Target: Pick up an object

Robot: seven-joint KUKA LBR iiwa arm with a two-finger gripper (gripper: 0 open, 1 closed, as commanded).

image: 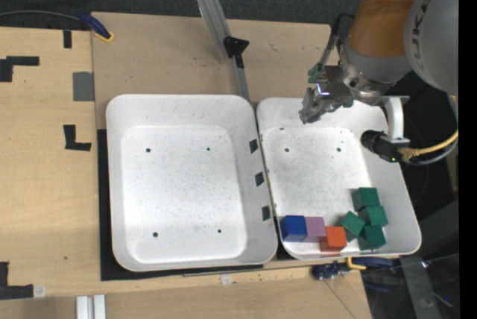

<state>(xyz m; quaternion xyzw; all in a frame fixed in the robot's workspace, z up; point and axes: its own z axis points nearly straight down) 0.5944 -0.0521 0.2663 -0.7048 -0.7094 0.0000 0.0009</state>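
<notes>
Seven blocks (339, 224) well apart from jaws (311, 113)

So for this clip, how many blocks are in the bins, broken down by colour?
All sit at the near end of the right bin.
Green blocks: 4
Blue block: 1
Purple block: 1
Orange block: 1
Total: 7
</notes>
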